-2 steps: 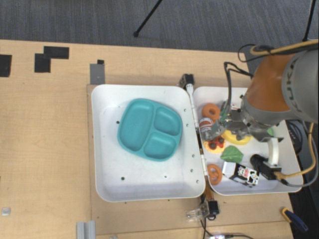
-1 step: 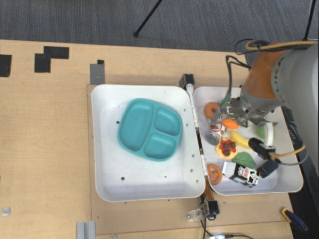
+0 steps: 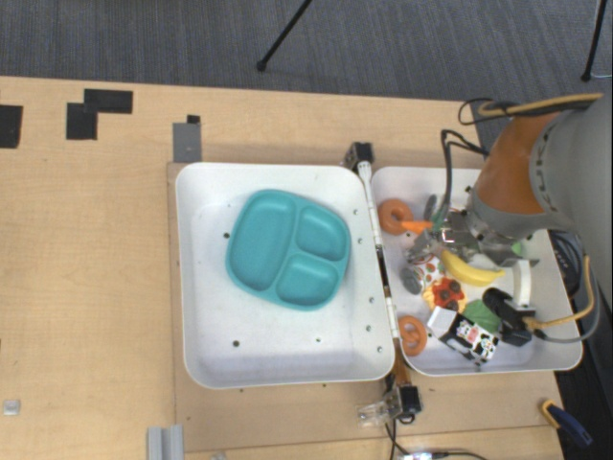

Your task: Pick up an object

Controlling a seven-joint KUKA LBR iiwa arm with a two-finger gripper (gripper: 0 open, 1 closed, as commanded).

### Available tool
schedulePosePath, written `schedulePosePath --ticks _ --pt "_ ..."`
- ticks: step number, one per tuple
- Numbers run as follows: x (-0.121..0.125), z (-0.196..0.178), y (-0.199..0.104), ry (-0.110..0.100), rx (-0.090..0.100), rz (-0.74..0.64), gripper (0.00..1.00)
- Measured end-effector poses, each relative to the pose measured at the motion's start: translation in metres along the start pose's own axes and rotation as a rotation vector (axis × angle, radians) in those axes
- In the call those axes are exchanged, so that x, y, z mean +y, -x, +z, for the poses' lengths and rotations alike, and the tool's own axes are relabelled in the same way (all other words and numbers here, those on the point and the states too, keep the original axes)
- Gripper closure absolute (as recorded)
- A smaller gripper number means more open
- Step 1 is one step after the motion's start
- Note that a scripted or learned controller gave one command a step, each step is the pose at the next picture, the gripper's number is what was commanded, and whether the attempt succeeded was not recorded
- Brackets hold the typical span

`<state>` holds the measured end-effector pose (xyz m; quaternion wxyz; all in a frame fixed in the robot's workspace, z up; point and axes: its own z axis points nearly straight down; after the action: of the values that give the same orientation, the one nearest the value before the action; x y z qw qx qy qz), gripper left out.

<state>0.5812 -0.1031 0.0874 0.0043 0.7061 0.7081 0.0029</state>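
My gripper (image 3: 433, 241) reaches down into the right bin (image 3: 556, 357) from the right, its tip low among a pile of small objects. Around it lie an orange ring-shaped toy (image 3: 394, 215), a yellow banana (image 3: 469, 270), a grey piece (image 3: 413, 277), a red and white item (image 3: 443, 291) and a small pretzel-like ring (image 3: 412, 333). The arm covers the bin's upper right part. Nothing shows plainly between the fingers.
The left bin (image 3: 206, 353) holds a teal divided plate (image 3: 288, 247). A white block with dark markings (image 3: 467, 334) lies at the right bin's front. The bins' shared rim (image 3: 378, 257) runs between them. Wooden bench surrounds both bins.
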Motion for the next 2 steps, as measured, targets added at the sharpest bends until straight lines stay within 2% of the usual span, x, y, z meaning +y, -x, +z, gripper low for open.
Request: schedulePosePath --ticks 1,2 --pt "-0.059 -0.001 -0.017 0.002 0.000 0.001 0.00" --pt "-0.089 -0.002 -0.017 0.007 -0.001 0.002 0.00"
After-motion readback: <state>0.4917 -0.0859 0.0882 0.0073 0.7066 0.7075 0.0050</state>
